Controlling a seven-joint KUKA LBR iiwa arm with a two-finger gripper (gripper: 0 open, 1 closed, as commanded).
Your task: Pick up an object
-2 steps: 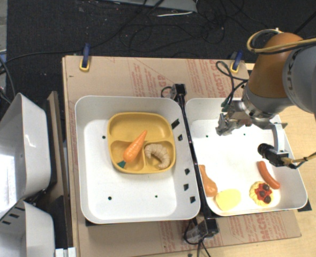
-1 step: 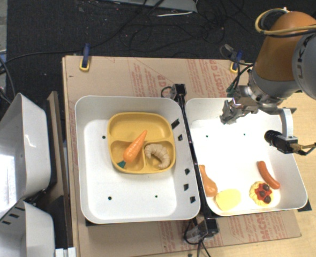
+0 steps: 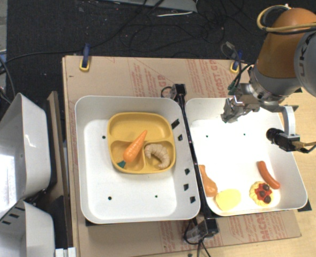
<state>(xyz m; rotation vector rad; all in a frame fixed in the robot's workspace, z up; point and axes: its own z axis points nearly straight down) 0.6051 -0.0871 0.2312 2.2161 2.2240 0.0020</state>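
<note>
Our gripper (image 3: 234,111) hangs over right bin (image 3: 222,143) far edge; jaw state we cannot tell. Candidates at near edge: sausage (image 3: 268,174), yellow disc (image 3: 228,199), small pizza (image 3: 263,193). We favour sausage: descend straight, straddle its narrow width, avoid bin wall.

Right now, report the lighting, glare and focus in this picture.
Camera view: even overhead light, both bins bright, the right bin near washed out; soft shadow under the yellow plate; the carrot and sausage are sharp, the claw is darker and less distinct.
</note>
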